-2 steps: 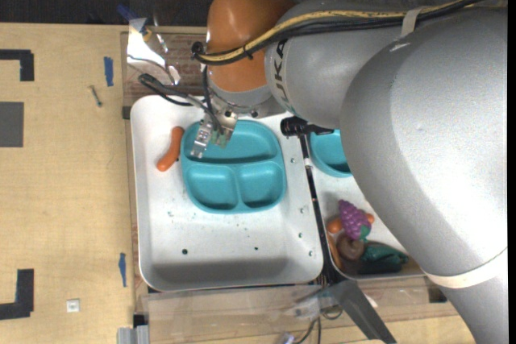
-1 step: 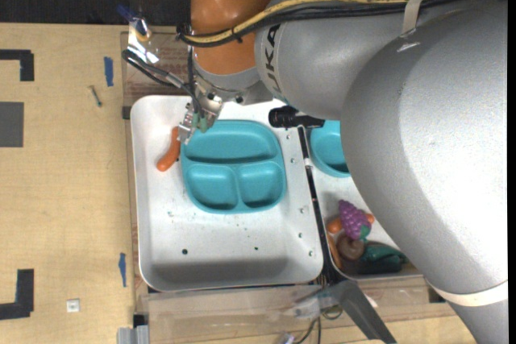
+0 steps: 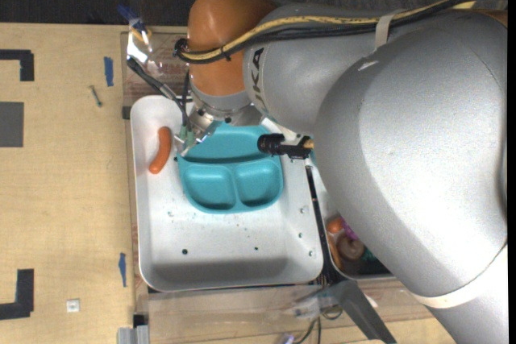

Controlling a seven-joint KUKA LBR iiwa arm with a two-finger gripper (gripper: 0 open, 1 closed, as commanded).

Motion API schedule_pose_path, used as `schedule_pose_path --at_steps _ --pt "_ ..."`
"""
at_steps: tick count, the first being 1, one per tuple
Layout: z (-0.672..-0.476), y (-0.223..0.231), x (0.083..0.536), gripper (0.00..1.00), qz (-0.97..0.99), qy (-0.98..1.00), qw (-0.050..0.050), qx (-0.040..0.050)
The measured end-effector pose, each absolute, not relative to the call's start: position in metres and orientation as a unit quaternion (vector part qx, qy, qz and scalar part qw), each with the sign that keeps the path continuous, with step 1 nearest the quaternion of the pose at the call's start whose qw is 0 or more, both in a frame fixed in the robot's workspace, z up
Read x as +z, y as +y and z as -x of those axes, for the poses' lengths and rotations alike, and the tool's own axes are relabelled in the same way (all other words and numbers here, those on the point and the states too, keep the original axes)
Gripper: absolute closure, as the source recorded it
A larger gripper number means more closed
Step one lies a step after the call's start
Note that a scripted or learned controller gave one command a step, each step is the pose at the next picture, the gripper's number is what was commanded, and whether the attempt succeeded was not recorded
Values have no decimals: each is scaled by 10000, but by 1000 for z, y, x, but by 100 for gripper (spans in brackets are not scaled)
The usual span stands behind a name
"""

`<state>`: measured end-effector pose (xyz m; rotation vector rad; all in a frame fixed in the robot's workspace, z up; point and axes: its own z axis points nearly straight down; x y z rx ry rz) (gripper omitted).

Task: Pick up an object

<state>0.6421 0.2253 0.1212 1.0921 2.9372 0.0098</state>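
My gripper (image 3: 190,134): low over the left white plastic bin (image 3: 242,254); I cannot tell its state
Teal divided plastic tray (image 3: 232,173): beside it
Orange sausage-shaped toy (image 3: 160,151): left of tray

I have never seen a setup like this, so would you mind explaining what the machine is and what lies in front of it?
This is one picture from a camera fixed above a bench, looking down at a slant. The big grey shape with the orange band is a robot arm reaching in from the right. Its tool sits low at the top edge of a teal divided tray; the picture does not show anything held in it. The tray lies in a shallow white bin, and an orange sausage-like object lies beside the tray on its left. A second bin peeks out under the arm, with a few small items I cannot identify.
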Motion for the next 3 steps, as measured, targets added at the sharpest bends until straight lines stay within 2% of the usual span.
schedule_pose_path --at_steps 1,2,3 --pt "-602 219 112 100 -3838 9227 269 223" --pt "-560 221 111 100 -4012 9153 273 242" --pt "-515 205 111 100 -3967 9171 270 269"
